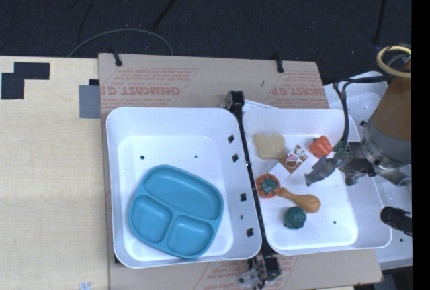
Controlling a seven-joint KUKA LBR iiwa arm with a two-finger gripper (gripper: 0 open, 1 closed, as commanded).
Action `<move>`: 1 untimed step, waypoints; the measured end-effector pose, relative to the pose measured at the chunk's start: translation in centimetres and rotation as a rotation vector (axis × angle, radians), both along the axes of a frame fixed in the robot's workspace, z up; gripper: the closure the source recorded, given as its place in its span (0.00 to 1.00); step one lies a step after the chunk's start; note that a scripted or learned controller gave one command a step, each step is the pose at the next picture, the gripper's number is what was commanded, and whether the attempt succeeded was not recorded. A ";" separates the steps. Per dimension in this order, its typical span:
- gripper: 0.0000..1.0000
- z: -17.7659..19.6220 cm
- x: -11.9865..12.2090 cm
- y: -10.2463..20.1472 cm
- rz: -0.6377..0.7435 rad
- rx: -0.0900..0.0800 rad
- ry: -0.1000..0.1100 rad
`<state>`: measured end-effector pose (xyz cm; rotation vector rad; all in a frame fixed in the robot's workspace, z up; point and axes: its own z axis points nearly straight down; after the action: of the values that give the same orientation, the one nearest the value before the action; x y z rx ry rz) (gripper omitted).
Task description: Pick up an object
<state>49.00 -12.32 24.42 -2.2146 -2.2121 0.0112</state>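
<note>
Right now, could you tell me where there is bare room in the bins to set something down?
Left bin: bare floor above the blue tray. Right bin: bare along the lower right, past the teal ball. Crowded around the toast, orange rattle and hand.

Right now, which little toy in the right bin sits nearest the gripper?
The orange block, just left of the gripper; the bread slice and teal ball lie farther off.

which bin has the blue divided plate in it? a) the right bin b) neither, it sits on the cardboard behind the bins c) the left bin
c: the blue divided plate lies flat on the floor of the left bin, while the right bin holds the small toys.
</note>
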 end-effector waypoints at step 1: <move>0.00 0.4 0.2 0.0 0.001 -0.001 -0.009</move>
<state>49.18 -12.34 24.83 -2.2182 -2.2188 0.0031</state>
